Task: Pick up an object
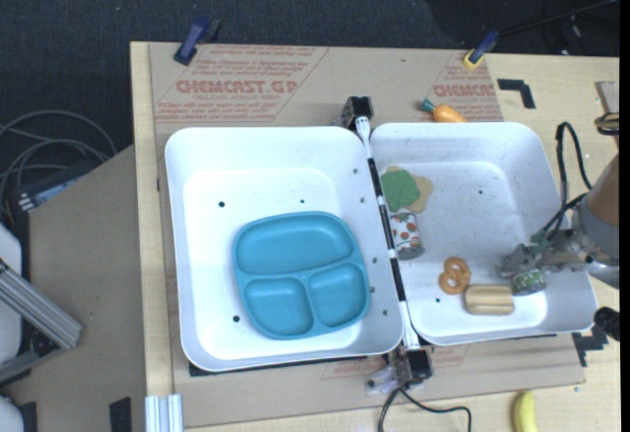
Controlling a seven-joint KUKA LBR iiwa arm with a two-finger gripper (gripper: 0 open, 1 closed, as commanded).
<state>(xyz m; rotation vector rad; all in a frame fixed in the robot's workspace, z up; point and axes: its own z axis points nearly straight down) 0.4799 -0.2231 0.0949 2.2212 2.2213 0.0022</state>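
Observation:
The right bin (512, 150) holds a green round piece on a tan disc (402, 190), a small patterned can (406, 233) against the left wall, an orange pretzel (454, 276) and a tan bread roll (488, 300). My gripper (524, 265) reaches in from the right and sits low near the bin's right front corner, just right of the pretzel and above the roll. A small dark green thing (532, 279) lies right under the gripper tip; I cannot make out whether it is held. The arm's grey wrist (602, 233) is at the frame's right edge.
The left bin (197, 174) holds a blue divided plate (300, 273). On the bench outside the bins lie an orange carrot-like toy (446, 112) behind the right bin and a yellow piece (525, 411) at the front. A black cable (563, 159) loops over the right bin's rim.

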